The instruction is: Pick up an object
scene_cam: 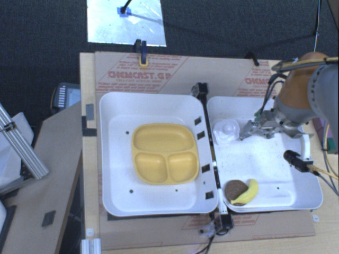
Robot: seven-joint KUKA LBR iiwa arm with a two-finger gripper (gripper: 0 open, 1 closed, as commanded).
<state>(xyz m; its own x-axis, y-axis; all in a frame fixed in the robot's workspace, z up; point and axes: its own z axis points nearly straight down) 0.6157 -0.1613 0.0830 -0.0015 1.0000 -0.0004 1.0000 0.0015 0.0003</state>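
**Pincer poised over the right bin, nothing taken yet**

Nearest the camera, a banana [248,192] leans against a brown round object [235,188] at the right bin's [275,163] front edge, well below and left of the pincer [249,132]. A clear cup [226,129] sits just to its left. Its fingers look spread and hold nothing. The cup is probably the closest target: centre over it, descend straight, close only once both fingers straddle it. The yellow tray [163,153] lies far left.
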